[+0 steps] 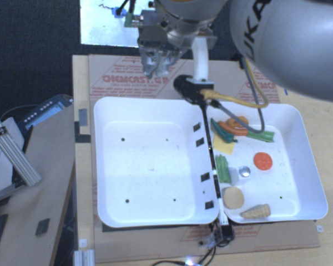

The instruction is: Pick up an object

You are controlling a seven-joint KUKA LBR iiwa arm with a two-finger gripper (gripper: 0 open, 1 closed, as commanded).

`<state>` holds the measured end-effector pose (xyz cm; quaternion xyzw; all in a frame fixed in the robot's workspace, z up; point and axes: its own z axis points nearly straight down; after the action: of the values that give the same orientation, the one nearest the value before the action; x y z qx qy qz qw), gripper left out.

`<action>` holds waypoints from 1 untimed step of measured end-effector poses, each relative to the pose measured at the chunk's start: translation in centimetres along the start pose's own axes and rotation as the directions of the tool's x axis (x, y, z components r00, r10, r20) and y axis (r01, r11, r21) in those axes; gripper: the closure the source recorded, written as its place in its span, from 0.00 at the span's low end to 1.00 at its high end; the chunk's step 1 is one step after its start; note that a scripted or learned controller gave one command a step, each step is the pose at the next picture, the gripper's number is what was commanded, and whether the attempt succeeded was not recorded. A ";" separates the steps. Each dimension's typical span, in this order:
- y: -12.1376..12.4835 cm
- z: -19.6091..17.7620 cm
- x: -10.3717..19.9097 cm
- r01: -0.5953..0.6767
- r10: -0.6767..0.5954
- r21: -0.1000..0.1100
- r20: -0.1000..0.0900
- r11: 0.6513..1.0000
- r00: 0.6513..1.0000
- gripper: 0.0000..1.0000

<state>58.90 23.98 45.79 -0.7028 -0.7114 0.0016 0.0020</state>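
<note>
**A:** Where was the gripper [155, 65] at that point?

**B:** High up, above the far edge of the left bin [150, 165], over the cardboard sheet [122, 76] behind it. It carried nothing that I could make out, and whether its jaws stood apart or together I could not tell; the tip was blurred and too small.

**A:** And the things to pick?

**B:** All in the right bin [299, 148]. An orange disc [262, 160], a small silver cap [244, 172], a tan round piece [232, 197], a cone [256, 210] near the front rim, a yellow slab [225, 144], a green bundle [222, 168] and a tangle of orange and green pieces [236, 127] at the back.

**A:** What worried you?

**B:** 3 things, as a judgement. First, the gripper sat over the left side, so a straight descent would have met bare plastic or the rim. Second, the green bundle, the tan piece and the yellow slab lay close to the divider between the 2 bins, where a finger could have struck the wall. Third, the disc and the cap looked flat, so the fingers might have slid over them and closed on air. The tangle risked a snag.
</note>
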 end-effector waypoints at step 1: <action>6.6 -4.5 -0.7 -0.012 0.012 -0.014 -0.001 1.000 1.000 1.00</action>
<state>65.53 23.33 50.27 -0.7072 -0.7070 -0.0037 -0.0027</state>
